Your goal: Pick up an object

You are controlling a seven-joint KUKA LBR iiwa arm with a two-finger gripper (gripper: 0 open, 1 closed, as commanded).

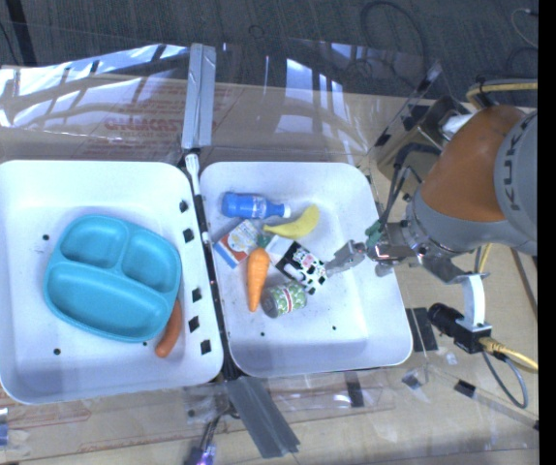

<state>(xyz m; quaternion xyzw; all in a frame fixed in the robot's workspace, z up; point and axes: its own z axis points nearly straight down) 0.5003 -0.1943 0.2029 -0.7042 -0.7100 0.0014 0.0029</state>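
From above the bench, two shallow white bins sit side by side. The left bin carries a blue divided plate, lying flat with three compartments, and a reddish-orange sausage-like piece tucked against the plate's lower right edge, touching it.

The right bin holds the clutter — everything is bunched in its left and middle part. A blue bottle lies on its side near the top. Just below and right of it is a yellow banana, curved, also lying flat. A small carton with red and white print sits beside the divider between the bins. An orange carrot lies lengthwise beneath it, tip pointing down. To its right there is a black-and-white patterned box, and below that a green-labelled can on its side, touching or nearly touching the carrot.

The arm comes in from the right, its orange band above the wrist. The gripper hangs low over the right half of the right bin, just beside the black-and-white box. How far its fingers are spread I cannot tell from here — nothing is visibly caught between them.
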